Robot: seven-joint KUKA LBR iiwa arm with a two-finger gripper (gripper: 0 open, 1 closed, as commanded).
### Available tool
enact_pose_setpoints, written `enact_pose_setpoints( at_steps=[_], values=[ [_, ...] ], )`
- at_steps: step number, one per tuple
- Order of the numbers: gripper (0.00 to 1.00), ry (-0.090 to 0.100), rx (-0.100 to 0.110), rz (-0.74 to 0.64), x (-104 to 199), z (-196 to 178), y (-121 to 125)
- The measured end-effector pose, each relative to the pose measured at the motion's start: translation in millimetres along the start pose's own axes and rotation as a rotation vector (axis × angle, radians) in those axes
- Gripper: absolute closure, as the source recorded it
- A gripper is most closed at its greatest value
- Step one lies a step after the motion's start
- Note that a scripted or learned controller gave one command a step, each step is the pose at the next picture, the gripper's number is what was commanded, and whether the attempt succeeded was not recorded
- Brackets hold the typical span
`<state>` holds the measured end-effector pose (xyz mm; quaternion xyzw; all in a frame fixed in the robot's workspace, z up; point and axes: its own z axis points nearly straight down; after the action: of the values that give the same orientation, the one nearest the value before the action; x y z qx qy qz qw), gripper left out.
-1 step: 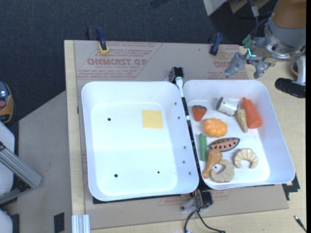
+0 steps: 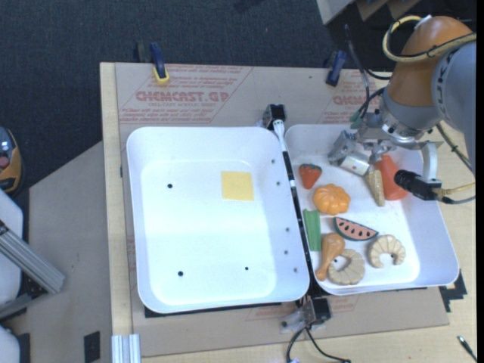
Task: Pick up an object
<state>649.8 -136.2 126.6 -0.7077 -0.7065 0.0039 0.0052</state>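
The hand (image 2: pixel 361 157) is being hovered low at the right bin's (image 2: pixel 435 237) top, just beside the carrot (image 2: pixel 391 178); its grip state cannot be told. The fingers should be centred over one toy before closing.

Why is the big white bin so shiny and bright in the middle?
In the camera view, overhead light washes out the left bin's floor into glare; the yellow square stays sharp, the toy food in the right bin is clear, and the arm casts little shadow.

arm: reaching in from right, wrist bent down | gripper (image 2: pixel 361 157): lowered, tilted leftward
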Motion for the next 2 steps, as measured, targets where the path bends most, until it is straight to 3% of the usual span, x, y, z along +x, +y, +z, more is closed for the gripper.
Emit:
enact_pose_setpoints(
  at_steps=[1, 2],
  values=[
    [0.0, 0.003, -0.001, -0.002, 45.7, 37.4, -77.6],
    [0.0, -0.005, -0.026, -0.004, 43.5, -59.4, -23.9]
  ],
)
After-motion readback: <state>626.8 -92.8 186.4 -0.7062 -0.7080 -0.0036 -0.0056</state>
